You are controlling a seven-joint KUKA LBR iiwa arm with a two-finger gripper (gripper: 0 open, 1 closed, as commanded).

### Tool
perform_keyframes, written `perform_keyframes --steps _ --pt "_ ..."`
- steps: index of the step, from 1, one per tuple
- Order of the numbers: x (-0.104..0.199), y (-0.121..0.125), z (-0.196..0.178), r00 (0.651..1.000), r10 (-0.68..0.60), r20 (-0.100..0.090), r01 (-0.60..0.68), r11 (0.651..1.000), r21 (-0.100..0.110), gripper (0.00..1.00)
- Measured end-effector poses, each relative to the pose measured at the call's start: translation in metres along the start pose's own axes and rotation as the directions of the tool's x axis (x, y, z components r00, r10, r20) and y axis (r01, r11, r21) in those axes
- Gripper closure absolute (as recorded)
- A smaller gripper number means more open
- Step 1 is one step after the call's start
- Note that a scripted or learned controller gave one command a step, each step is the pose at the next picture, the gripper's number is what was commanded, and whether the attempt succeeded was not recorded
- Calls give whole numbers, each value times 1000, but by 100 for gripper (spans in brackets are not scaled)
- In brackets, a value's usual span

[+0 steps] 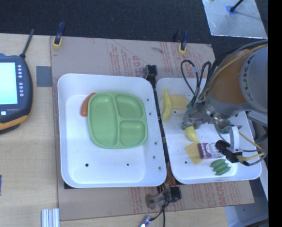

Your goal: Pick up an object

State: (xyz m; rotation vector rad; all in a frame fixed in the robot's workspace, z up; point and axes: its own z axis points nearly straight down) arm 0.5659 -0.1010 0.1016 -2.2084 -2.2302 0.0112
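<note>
The gripper (pixel 194 121) is down in the right bin (pixel 179 174) over a yellow piece (pixel 191 133), mid-reach. Whether it has closed, I cannot tell. Next it needs a firm close and lift.

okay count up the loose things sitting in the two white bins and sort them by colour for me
Green: 2, the divided plate and the pea pod
Yellow: 3, the banana, a small piece under the gripper, and a flat wedge
Orange: 1, a piece tucked beside the plate
Red and white: 1, the small packet
Total: 7
</note>
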Motion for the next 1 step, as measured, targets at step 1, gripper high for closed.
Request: perform_keyframes --steps 1 --pt "50 61 -92 1000 5 -4 -5 1000 -6 100"
